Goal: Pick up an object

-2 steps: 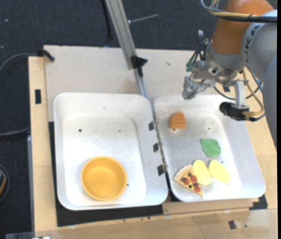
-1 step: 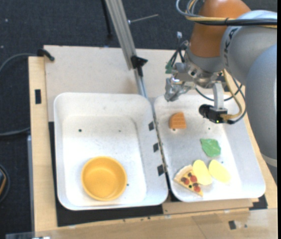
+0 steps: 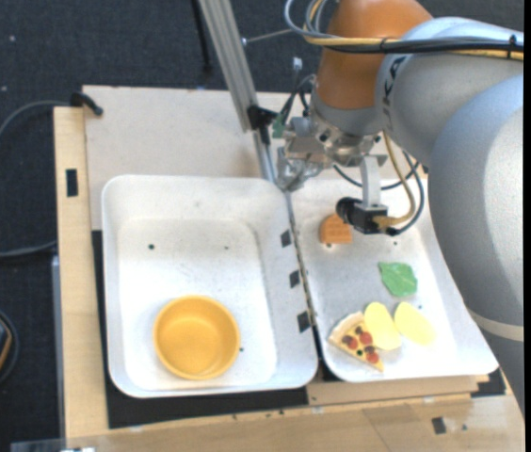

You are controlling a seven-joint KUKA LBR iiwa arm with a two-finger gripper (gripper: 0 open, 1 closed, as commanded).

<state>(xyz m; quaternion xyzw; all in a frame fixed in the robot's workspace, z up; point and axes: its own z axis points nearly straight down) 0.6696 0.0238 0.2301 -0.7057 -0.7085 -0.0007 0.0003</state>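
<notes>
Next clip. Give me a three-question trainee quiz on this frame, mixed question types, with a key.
1. True or false: the yellow bowl sits in the left bin.
2. Which item lies nearest the pincer? A) pizza slice B) orange block C) green piece
3. Fill in: the two pale yellow pieces lie in the ____ bin.

Key: 1 true; 2 B; 3 right.

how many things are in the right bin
5: an orange block at the back, a green piece mid-right, two yellow pieces and a pizza slice in front. The arm may hide more.
</notes>
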